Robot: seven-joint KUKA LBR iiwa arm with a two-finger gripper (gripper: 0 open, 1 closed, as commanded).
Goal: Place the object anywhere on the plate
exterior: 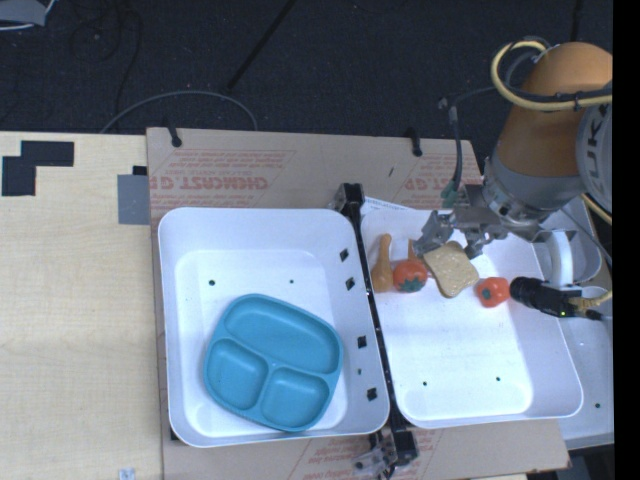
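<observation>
A blue plate point(272, 361) with three compartments lies in the left bin point(190, 258), towards its front. In the right bin point(470, 388) a tan bread slice point(453, 270) lies at the back, tilted. My gripper point(455, 240) is right over the slice's upper end, touching or nearly touching it. To the left of the slice sit a red tomato-like piece point(410, 276) and an orange, elongated piece point(383, 262). Another small red piece point(491, 292) lies to the right of the slice.
A black divider rail point(362, 298) runs between the two bins. The arm comes in from the right over the right bin's back corner. Brown cardboard point(260, 173) lies behind the bins.
</observation>
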